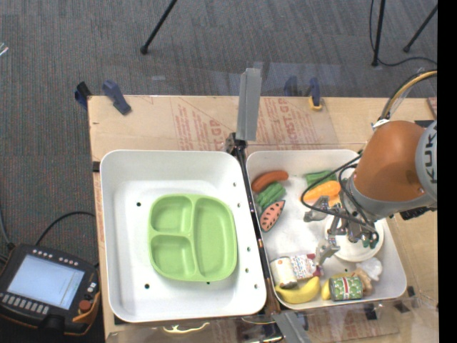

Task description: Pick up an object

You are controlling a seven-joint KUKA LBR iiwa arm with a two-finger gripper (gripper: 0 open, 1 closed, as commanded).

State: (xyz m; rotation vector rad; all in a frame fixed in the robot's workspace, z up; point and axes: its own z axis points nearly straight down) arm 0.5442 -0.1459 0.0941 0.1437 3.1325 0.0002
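Several small toy foods are lying in the right-hand shallow white bin (371,156), and the grey arm with the orange band (389,163) is reaching down among them. The two-finger gripper (330,247) is hanging low near the bin's middle; whether it is spread or pressed together I cannot tell, and nothing is showing pinched in it.

Candidates nearest the tool: a small white carton with red print (294,267) just below-left of it, a yellow plastic banana (300,290) touching the carton's lower edge, and a green-and-red labelled can (346,287) beside the banana. Further up-left are lying a red sausage (270,179), a green pod (272,194) and a watermelon slice (272,216); an orange piece (323,189) is sitting near the arm.

Judging the handling: all are looking light, hollow, rigid plastic, smooth and likely slippery. The carton is offering flat parallel faces, so gripping across its short width seems safest. The banana's curve may be rolling out; take it mid-body.

The left-hand white bin (128,170) is holding a light green divided plate (193,237).
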